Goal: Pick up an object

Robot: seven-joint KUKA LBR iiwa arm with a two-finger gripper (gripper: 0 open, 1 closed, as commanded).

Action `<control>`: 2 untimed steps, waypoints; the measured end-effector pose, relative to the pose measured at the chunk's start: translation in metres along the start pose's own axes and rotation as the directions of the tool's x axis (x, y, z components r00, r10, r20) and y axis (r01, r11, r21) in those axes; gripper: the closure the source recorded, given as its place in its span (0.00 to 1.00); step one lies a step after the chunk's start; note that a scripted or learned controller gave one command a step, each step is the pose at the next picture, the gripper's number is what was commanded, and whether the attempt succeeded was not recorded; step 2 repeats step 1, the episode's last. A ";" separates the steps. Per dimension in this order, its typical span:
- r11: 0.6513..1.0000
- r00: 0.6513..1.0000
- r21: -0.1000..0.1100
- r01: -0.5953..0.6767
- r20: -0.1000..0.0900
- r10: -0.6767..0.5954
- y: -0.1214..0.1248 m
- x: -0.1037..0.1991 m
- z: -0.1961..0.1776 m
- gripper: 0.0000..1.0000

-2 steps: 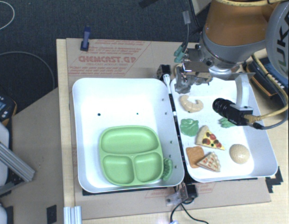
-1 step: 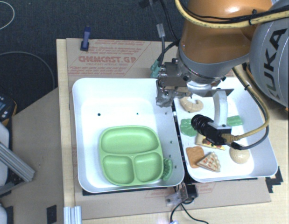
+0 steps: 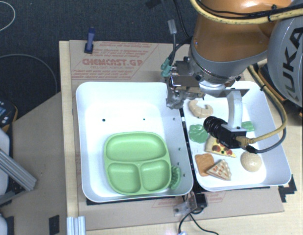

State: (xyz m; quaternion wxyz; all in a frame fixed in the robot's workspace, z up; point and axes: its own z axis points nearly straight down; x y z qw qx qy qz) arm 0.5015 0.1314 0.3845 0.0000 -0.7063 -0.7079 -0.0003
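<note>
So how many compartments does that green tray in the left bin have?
3: the green tray has one wide compartment along its far side and two smaller ones side by side along its near side.

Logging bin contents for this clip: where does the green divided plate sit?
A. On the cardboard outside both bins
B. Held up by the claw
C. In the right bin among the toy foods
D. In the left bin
D: the green divided plate lies flat in the near part of the left bin, while the toy foods, such as the pizza slice, lie in the right bin.
</note>
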 end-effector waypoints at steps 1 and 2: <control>1.000 1.000 -0.002 0.001 0.000 -0.001 0.001 0.000 -0.010 1.00; 1.000 1.000 -0.002 0.001 0.000 -0.001 0.001 0.000 -0.010 1.00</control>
